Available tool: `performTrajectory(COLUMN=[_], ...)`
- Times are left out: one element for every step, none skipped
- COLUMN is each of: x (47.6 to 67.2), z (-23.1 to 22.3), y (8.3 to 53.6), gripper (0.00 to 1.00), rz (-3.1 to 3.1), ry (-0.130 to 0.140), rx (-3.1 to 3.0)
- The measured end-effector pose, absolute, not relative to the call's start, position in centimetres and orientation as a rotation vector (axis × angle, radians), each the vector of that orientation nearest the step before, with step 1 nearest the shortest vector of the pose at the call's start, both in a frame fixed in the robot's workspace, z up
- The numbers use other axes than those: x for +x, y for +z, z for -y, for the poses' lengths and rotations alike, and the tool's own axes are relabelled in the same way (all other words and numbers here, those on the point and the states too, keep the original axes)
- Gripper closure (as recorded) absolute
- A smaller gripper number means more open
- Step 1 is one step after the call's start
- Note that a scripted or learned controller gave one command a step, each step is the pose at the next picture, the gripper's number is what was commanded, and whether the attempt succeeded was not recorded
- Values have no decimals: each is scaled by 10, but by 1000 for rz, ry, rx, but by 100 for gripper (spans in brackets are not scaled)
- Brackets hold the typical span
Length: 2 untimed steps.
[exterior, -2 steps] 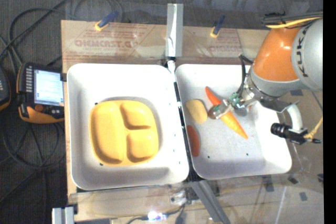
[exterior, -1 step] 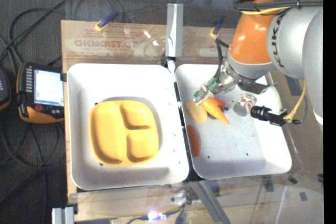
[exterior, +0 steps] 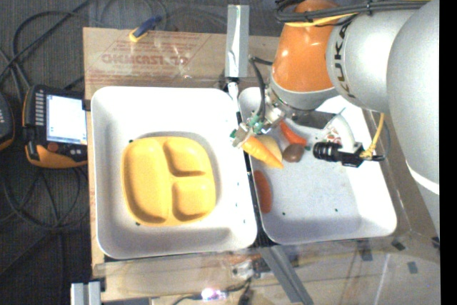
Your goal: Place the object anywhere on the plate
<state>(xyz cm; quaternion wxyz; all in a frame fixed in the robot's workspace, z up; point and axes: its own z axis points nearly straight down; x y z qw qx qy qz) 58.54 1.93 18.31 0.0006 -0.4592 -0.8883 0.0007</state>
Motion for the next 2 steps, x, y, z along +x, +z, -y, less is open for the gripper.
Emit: performTrajectory(x=[552,552], z=[-105,-105], y=[182,182], gripper=[100,0], rz=[2804,2803], ry=[1,1], rx=[-1411,-1412])
